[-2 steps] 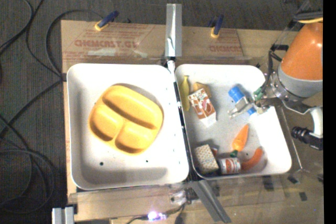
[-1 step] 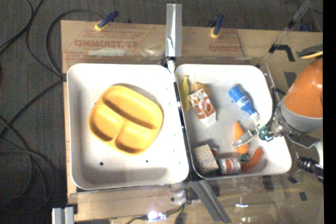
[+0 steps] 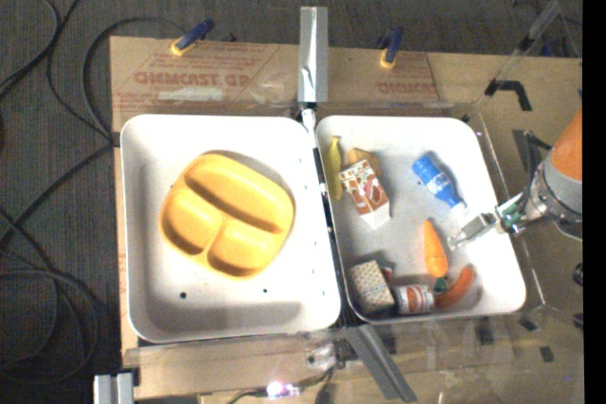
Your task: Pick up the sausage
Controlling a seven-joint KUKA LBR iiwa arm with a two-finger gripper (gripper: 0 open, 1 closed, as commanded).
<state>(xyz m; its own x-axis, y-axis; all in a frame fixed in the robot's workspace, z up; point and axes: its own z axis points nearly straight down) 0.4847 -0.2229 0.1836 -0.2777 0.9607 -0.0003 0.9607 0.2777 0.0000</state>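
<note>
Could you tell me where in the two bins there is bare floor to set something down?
In the right bin, bare floor lies between the carton and the blue bottle, running down to the carrot. Its near edge is crowded: sponge, can, sausage. The left bin has strips around the yellow tray.

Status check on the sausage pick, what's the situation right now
Gripper at right bin's right edge, holding nothing. Sausage in that bin's near right corner, untouched. Carrot and can crowd it.
</note>
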